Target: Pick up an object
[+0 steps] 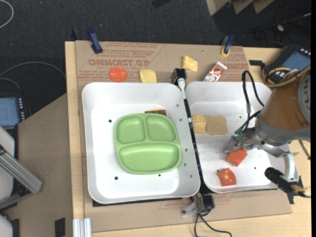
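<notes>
My gripper (239, 143) reaches into the right bin (222, 95) from the right, low over its floor. An orange-red block (237, 157) lies directly under and just in front of the fingertips, touching or nearly touching them. A second red piece (226, 177) with a pale spot lies nearer the front edge. At the bin's left side sit a yellow corn-like piece (199, 123) and a tan cracker-like piece (216, 125).
The left bin (98, 107) holds a green divided plate (147, 143) with a brown item (155, 112) behind it. On the cardboard behind the bins lie an orange disc (117, 74), yellow pieces (147, 76) (189, 63) and a small packet (214, 72). Cables run at the right.
</notes>
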Robot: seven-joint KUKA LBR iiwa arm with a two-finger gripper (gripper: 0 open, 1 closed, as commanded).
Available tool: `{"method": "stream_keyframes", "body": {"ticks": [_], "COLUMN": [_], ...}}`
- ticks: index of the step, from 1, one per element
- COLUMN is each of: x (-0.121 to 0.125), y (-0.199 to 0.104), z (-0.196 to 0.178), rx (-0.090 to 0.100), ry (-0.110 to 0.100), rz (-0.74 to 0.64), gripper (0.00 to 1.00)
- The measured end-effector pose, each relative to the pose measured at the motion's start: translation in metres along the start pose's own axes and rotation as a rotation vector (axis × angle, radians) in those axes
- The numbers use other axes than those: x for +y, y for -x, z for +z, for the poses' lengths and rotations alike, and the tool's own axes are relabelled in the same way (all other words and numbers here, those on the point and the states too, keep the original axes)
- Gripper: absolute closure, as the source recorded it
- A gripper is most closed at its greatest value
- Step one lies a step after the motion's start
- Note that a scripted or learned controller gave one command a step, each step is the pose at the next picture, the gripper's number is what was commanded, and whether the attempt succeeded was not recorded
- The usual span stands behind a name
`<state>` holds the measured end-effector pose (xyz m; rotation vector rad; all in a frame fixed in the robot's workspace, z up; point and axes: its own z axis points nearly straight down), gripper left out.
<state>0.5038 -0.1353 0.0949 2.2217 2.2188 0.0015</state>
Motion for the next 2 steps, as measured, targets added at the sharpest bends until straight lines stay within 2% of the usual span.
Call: {"method": "stream_keyframes", "body": {"ticks": [1,2], "x": [-0.024,0.035], "y": [-0.022,-0.076], "z": [-0.113,-0.1], "rx": [-0.001,-0.001], "ry": [0.005,0.002], "rz": [-0.004,-0.005], "gripper": [1.0,1.0]}}
